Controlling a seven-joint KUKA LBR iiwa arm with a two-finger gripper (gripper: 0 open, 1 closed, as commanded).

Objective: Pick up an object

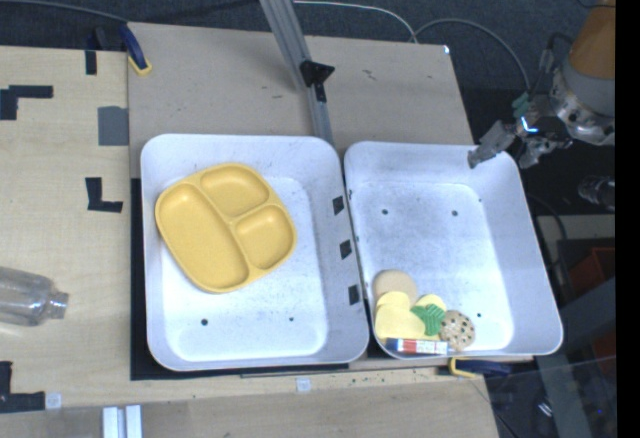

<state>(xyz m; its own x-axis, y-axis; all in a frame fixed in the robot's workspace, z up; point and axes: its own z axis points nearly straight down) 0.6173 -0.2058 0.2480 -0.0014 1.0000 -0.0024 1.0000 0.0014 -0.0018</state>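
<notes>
In the right bin (500, 226), several small objects crowd the near left corner: a tan round piece (395, 284), a pale yellow piece (394, 311), a green piece (431, 318), a speckled cookie (459, 328) and a red-white-blue stick (418, 346). A yellow three-compartment plate (225, 225) lies in the left bin (180, 326). My gripper (503, 141) hangs at the right bin's far right corner, far from the pile, with nothing seen between its fingers.
A metal pole (280, 11) slants up from the bins' far junction. A clear plastic bottle (25, 296) lies on the bench at far left. Cables run across the back of the bench.
</notes>
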